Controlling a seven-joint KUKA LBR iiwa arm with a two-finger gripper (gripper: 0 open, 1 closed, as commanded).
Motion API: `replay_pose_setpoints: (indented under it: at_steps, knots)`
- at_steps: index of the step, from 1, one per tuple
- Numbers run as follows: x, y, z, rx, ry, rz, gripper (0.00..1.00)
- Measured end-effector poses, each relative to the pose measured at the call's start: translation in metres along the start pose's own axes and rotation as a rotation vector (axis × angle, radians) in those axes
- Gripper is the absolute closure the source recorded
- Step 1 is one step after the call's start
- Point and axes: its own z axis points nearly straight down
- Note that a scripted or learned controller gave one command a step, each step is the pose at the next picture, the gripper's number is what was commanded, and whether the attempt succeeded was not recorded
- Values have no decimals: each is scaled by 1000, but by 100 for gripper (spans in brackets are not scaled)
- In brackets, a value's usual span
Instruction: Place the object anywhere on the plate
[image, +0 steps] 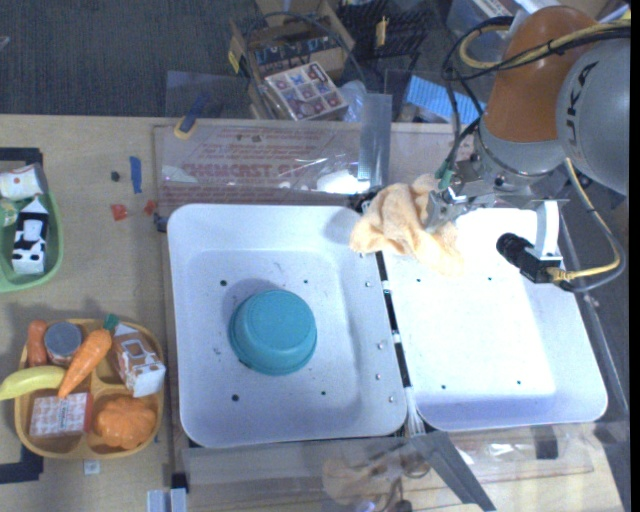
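Item: pale yellow-orange cloth, crumpled, draped over the seam betw. left bin and right bin, gripper at its right edge. Jaw state: can't tell. Teal plate in left bin, well apart; wood bench w/ toy-food tray at left.

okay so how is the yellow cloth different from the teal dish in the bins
The yellow cloth is soft and crumpled; the teal dish is rigid and round. The cloth drapes across the divide at the bins' far edge, by the gripper; the dish sits mid-floor in the left bin. Both are single-coloured.
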Motion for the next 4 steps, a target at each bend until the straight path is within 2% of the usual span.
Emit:
replay_pose_setpoints:
  at_steps: [1, 3, 4]
  knots:
    - [1, 0, -2, -2, -1, -3, 100]
    - [84, -6, -6, -3, 1, -799, 100]
    - [126, 1, 3, -3, 2, -1194, 100]
